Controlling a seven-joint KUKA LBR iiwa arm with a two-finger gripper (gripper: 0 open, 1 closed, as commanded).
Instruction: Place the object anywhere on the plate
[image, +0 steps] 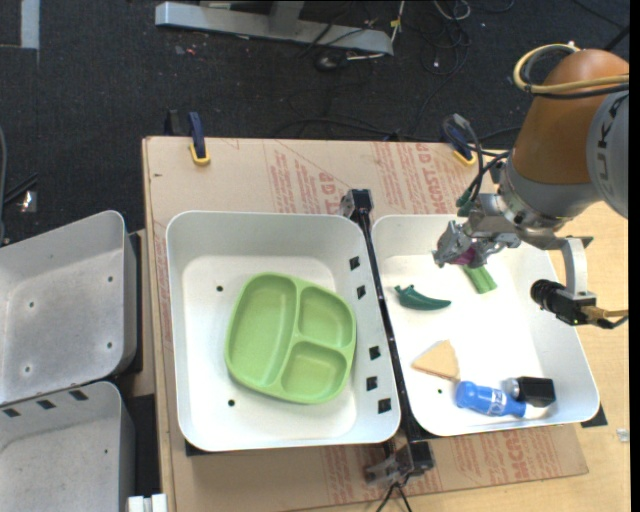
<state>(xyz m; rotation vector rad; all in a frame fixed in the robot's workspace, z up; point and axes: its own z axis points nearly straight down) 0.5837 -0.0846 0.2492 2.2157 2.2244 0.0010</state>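
Note:
A light green divided plate (292, 338) lies in the left bin (190, 300). Over the far part of the right bin (560, 330) is my gripper (462, 250), with the arm coming in from the upper right. A small purple and green toy vegetable (479, 273) sits between its fingers, the green end sticking out toward the lower right. The gripper is shut on it, well to the right of the plate and across the divider between the bins.
In the right bin lie a dark green pepper (421, 297), an orange wedge (437, 360) and a blue bottle with a black cap (497, 397). A black clamp (357, 203) sits at the far end of the divider. White panels (60, 300) lie at the left.

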